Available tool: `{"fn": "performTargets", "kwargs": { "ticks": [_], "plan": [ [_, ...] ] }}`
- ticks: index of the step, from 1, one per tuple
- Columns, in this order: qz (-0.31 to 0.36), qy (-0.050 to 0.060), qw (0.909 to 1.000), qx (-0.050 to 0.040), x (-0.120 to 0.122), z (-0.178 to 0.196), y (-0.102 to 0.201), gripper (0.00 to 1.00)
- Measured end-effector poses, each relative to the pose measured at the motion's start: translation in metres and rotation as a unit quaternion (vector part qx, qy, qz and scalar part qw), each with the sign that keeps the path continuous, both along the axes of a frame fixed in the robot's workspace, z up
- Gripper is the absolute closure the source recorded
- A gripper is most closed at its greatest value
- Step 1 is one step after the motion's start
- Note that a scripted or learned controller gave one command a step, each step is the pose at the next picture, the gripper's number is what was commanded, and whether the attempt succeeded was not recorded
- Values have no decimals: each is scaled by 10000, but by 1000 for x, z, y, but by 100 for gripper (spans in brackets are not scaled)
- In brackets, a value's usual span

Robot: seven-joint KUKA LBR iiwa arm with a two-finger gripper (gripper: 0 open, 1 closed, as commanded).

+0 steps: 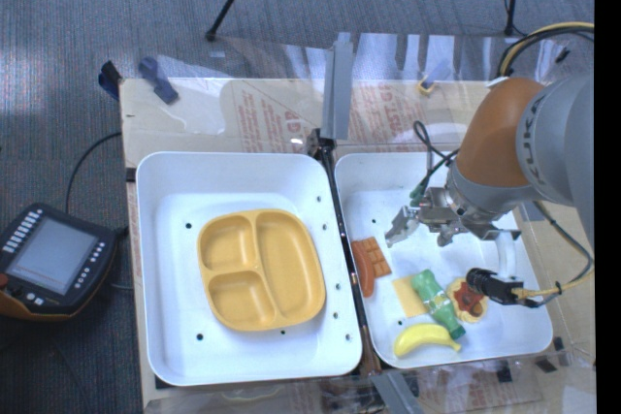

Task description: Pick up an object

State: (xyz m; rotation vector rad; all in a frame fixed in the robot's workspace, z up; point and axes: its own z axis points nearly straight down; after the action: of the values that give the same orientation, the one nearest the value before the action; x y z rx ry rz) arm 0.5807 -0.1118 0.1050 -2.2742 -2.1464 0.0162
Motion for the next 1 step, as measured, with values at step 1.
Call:
{"fn": "performTargets", "kwargs": {
  "ticks": [1],
  "plan": [
    [75,-68,9999,-10,-82,-18,-25,0]
  ]
}}
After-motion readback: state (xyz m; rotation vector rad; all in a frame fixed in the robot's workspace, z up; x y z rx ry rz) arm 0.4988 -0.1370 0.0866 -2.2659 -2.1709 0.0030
